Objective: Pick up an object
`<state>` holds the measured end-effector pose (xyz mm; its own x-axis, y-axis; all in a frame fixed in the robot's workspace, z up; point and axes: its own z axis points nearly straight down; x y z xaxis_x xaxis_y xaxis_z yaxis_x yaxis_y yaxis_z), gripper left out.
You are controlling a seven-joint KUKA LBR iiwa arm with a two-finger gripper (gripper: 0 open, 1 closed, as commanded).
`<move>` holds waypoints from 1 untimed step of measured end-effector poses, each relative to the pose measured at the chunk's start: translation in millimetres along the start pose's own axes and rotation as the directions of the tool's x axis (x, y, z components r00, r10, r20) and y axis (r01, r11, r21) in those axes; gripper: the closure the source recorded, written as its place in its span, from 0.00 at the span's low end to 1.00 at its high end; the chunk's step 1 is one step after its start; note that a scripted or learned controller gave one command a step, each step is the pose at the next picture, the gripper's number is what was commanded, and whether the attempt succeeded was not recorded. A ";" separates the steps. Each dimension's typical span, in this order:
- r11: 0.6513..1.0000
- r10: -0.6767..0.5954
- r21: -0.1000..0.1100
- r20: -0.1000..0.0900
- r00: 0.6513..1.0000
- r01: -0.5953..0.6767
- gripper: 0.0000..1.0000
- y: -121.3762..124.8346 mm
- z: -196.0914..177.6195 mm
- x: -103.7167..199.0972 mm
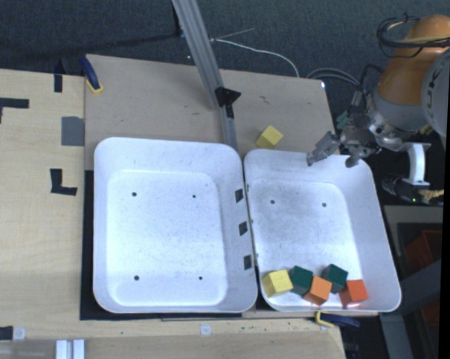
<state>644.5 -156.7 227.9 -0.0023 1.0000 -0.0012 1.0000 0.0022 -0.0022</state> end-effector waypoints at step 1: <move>1.000 0.002 0.013 -0.005 1.000 -0.002 0.00 -92.9 92.5 40.5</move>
